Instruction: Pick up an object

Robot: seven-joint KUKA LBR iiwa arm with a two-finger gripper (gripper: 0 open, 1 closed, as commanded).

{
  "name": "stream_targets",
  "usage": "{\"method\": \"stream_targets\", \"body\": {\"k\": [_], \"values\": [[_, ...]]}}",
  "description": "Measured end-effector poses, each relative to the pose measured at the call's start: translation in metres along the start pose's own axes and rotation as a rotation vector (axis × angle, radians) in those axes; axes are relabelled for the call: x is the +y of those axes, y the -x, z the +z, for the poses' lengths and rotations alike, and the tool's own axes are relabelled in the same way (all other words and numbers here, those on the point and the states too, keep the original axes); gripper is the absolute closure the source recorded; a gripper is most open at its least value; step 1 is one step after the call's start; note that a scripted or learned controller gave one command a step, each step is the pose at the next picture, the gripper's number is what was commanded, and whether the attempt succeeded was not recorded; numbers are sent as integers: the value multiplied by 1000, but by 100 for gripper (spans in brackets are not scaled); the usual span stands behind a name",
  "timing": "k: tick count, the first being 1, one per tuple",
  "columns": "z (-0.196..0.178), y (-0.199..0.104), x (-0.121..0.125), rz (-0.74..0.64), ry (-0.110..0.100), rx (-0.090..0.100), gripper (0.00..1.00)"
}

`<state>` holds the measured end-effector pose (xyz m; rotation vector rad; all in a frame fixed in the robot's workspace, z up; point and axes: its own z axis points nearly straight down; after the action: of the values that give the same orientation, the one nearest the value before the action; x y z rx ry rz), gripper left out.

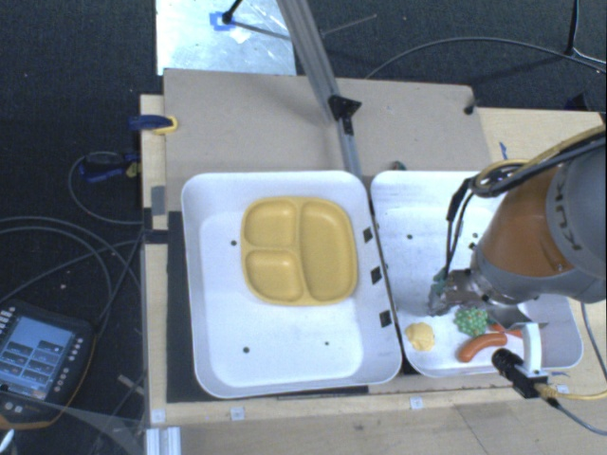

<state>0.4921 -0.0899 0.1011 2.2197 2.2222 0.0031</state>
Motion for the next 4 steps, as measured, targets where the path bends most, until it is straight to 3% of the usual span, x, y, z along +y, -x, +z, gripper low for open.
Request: {"method": "stream_targets", "body": {"k": [2,4], "values": [[-105,9,0,-5,6,-2,100],[-117,-86,71,-11,2,1,100]]}}
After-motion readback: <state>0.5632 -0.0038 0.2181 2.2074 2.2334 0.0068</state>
